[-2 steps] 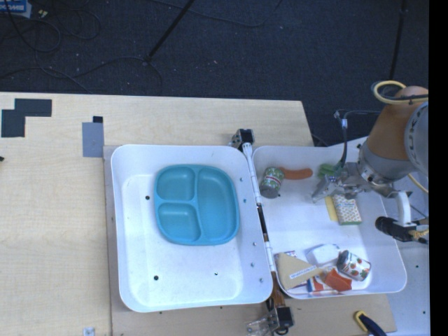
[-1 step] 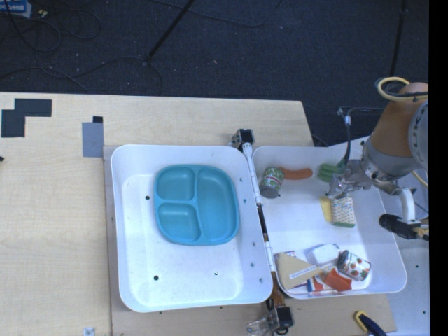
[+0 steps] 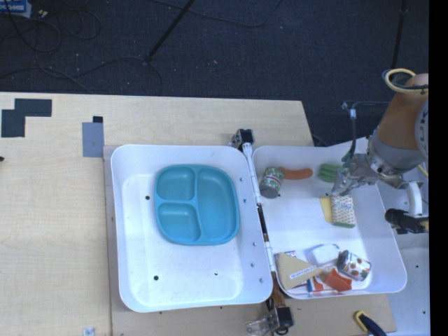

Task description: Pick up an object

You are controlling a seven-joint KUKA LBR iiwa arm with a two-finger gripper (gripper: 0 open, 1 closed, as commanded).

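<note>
nothing is lifted yet, as far as this shows. nearest the camera, along the front edge of the right bin (image 3: 392,275), lies a heap of small things: a tan wedge (image 3: 290,264), a patterned cup (image 3: 353,266) on its side and some white and orange pieces, all resting on the bin floor. in the middle of that bin a yellow sponge (image 3: 341,211) lies flat, and the jaws (image 3: 348,183) hang just above its far end; whether they are spread or pressed together i cannot tell, and no object shows between them. farther back sit a small can (image 3: 271,182), a carrot (image 3: 299,174) and a green piece (image 3: 329,171). the left bin (image 3: 133,257) holds a teal divided plate (image 3: 195,204). by my reading the sponge is the likely target, so the grasp and the lift are both still to do.
</note>
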